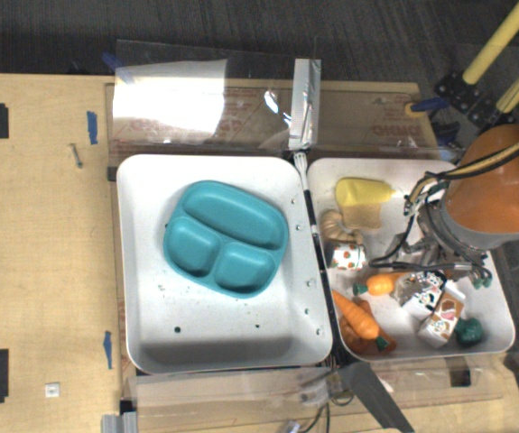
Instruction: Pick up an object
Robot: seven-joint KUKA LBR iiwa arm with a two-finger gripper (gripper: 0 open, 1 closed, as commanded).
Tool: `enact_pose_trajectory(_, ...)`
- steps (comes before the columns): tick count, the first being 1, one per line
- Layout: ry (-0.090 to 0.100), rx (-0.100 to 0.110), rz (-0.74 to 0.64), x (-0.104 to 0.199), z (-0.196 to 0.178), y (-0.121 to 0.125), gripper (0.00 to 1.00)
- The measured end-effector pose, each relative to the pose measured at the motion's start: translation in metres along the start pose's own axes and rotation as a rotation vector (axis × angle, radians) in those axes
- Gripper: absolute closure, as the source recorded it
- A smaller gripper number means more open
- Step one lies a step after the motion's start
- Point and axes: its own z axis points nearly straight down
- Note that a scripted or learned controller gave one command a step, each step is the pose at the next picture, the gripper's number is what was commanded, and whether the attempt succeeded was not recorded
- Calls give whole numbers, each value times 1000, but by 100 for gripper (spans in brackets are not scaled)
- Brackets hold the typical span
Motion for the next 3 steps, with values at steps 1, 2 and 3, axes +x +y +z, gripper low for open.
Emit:
enact_pose_trajectory(1, 13, -4, 37, 10, -121, 68, 100)
enact_pose_trajectory(2, 15, -5, -134, -19, 13, 29, 100)
enact_pose_trajectory(3, 10, -4, 11, -42, -88, 98, 100)
